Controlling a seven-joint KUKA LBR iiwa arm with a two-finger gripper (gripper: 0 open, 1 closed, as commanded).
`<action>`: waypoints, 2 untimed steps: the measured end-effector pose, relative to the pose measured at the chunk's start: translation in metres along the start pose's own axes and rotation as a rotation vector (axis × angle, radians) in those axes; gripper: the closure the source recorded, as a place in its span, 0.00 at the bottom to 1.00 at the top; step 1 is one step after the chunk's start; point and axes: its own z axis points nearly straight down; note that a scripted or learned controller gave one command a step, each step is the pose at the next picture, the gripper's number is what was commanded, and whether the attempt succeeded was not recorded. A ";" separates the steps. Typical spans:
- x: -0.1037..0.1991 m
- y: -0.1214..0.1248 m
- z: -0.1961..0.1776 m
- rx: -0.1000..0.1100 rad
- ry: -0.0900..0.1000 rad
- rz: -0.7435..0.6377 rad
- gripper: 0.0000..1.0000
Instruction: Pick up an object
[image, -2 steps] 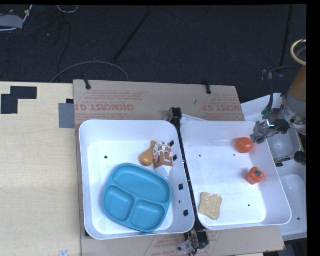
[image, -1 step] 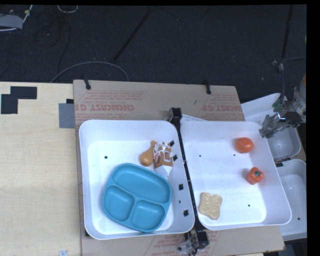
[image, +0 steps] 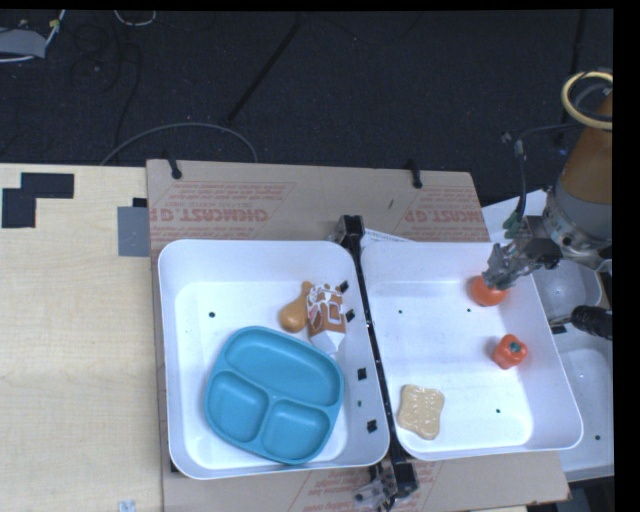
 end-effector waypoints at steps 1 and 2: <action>0.051 -0.013 0.016 0.001 0.000 0.001 1.00; 0.110 -0.019 0.023 0.001 0.001 -0.001 1.00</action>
